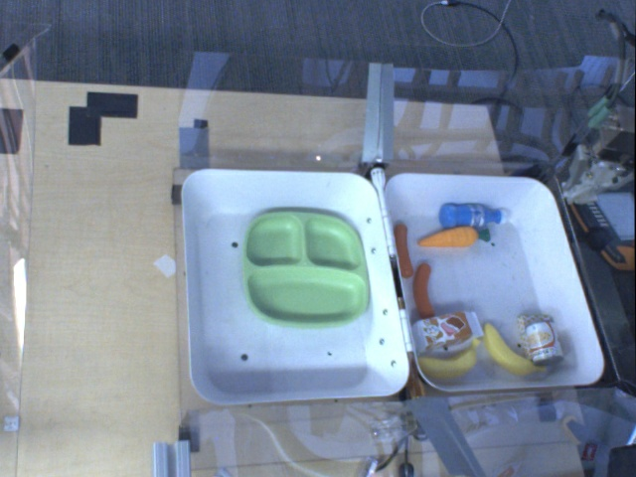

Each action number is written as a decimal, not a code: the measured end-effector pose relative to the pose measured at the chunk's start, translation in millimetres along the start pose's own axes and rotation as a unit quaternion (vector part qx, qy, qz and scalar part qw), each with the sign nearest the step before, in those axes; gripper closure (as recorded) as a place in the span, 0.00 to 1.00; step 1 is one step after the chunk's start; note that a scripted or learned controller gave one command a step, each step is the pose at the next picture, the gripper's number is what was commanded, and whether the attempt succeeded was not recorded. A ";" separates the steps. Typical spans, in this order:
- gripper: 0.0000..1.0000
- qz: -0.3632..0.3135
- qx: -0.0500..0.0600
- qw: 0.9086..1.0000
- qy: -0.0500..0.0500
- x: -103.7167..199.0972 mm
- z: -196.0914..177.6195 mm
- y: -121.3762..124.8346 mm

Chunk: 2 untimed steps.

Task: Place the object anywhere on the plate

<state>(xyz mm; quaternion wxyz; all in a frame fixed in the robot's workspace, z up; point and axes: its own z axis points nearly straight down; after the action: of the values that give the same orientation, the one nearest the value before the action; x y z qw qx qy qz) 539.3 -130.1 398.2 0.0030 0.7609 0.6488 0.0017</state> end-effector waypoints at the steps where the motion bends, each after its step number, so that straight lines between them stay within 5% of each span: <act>1: 1.00 -0.035 0.002 0.999 0.001 46.9 117.6 -48.3; 2: 1.00 -0.117 0.002 0.993 0.001 108.4 213.7 -70.9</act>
<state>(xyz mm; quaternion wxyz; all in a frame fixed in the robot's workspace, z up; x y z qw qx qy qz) 487.8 -12.3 183.9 0.0009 0.6795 0.7336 0.0011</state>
